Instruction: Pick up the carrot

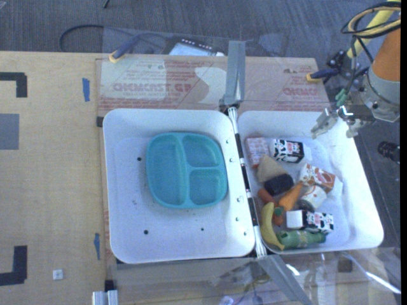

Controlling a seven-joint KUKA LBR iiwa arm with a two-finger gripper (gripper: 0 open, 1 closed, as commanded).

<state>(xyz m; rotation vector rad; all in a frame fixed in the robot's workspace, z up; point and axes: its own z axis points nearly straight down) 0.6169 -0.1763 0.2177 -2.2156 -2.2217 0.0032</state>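
The gripper [336,123] is hanging over the far right corner of the right bin [364,182], its two fingers spread apart and pinching nothing. The carrot [290,197] is lying well below and to the left of it, in the middle of the cluttered pile, touching a black block [278,185] on its upper left and a banana [269,225] beneath. A teal divided plate [187,169] is sitting far left of the gripper, in the left bin [121,189].
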